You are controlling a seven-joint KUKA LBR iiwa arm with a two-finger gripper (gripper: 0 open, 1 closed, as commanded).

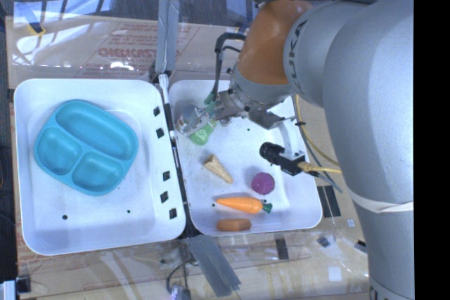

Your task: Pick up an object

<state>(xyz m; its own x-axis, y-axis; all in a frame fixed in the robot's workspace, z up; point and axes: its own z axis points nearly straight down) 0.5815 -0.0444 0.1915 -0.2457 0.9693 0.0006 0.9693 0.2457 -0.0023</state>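
Note:
My gripper (199, 119) is low over the far left corner of the right bin (299, 211), reaching in from the right under the orange-banded wrist. A small green object (203, 133) lies right at the gripper's tip, partly covered by it. Whether it is touched or gripped cannot be made out. A tan cone-shaped piece (217, 168) lies in the middle of the bin. Nearer the front are a purple ball (263, 183), an orange carrot (240, 204) with a green end, and a brown sausage-shaped piece (233, 225).
The left bin (42, 221) holds a blue divided plate (86, 145). A ridge with black clips (167, 175) separates the two bins. The arm's grey body covers the right side, and a black cable fitting (280, 155) hangs over the right bin's right part.

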